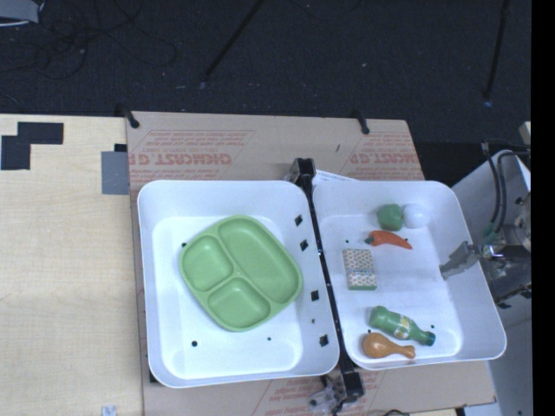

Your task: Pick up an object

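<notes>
The right bin holds a green ball, white ball, orange carrot, patterned block, green bottle and orange gourd, with bare floor centre-right. The gripper overhangs its right rim; its opening cannot be told. The left bin holds a green divided plate.

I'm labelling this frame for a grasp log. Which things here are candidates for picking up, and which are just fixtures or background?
Candidates, all in the right bin:
green ball
white ball
orange carrot
patterned block
green bottle
orange gourd

Possibly pickable: green divided plate in the left bin.

Not part of it:
cardboard sheet
wooden bench top
</notes>
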Tool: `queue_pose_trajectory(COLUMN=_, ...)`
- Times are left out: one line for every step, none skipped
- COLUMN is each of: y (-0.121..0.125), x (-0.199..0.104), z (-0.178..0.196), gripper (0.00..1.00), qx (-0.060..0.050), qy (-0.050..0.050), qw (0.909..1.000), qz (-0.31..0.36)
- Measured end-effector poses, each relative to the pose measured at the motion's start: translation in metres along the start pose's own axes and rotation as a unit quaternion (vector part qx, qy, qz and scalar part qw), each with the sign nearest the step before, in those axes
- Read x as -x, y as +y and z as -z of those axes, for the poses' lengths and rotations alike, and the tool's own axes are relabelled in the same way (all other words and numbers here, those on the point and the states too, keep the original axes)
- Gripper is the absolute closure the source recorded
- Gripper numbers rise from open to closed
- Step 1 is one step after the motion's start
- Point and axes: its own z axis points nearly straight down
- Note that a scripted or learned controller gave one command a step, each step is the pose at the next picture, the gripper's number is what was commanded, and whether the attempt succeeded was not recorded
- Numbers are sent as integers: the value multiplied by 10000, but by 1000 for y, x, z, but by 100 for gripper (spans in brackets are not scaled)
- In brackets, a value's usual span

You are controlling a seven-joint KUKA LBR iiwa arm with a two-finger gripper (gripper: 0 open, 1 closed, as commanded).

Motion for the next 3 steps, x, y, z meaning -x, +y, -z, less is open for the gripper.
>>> queue_pose_trajectory(y=2, x=-1, z=7, gripper=0, qx=66, qy=-17, qw=10000, qz=18)
queue_pose_trajectory(y=8, x=-4, z=-53, gripper=0, qx=59, qy=-10, qw=10000, qz=21)
queue_pose_trajectory(y=10, x=-10, z=-94, gripper=0, qx=59, qy=-10, qw=10000, qz=18)
